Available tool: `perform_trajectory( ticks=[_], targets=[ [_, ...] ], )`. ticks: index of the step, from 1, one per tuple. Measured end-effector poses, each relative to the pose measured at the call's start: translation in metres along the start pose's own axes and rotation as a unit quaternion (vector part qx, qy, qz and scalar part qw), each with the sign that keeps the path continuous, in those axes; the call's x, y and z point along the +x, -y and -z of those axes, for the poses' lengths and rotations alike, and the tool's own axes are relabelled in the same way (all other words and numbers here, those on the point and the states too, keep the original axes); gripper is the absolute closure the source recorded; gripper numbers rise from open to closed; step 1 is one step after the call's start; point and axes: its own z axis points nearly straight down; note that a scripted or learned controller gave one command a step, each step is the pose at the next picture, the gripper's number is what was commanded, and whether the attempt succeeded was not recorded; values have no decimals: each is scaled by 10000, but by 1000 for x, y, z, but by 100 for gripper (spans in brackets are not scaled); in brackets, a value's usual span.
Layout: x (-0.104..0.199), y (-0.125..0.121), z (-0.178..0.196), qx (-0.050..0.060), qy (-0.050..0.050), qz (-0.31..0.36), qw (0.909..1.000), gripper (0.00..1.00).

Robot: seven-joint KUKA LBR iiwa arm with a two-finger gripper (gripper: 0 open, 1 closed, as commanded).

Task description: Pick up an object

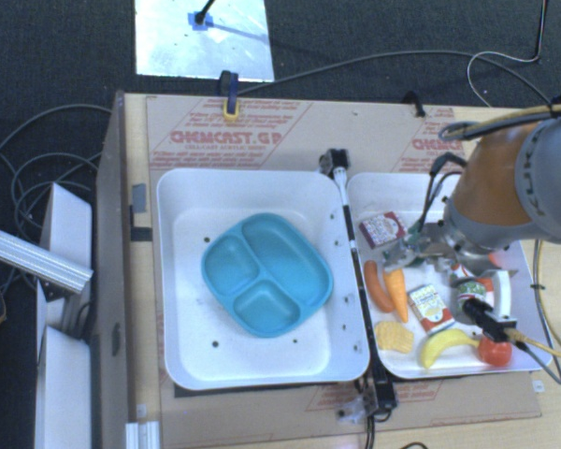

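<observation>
My gripper (417, 248) hangs low over the middle of the right bin (393, 190), at the end of the grey and orange arm (505, 190). Just left of it lies a small red and white packet (381, 228). Below it lie two orange carrots (387, 288) side by side and a red and white carton (429, 307). Nearer the front edge are a yellow banana (446, 346), a pale yellow piece (394, 336) and a red tomato (494, 351). The arm hides part of the bin's right side.
The left bin (182, 204) holds a blue divided plate (266, 273). A black rod (352, 241) runs along the divider between the bins. Cables trail at the right edge and on the floor to the left.
</observation>
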Motion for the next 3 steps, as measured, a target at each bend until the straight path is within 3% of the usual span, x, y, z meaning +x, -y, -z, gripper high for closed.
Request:
perform_trajectory(
  ticks=[1, 2, 3],
  targets=[
    [10, 32, -22, -51, 14, 4, 10000, 0],
    [11, 34, -14, -21, 5, 0, 10000, 100],
    [53, 30, 118, -2, -5, 12, 10000, 100]
  ],
)
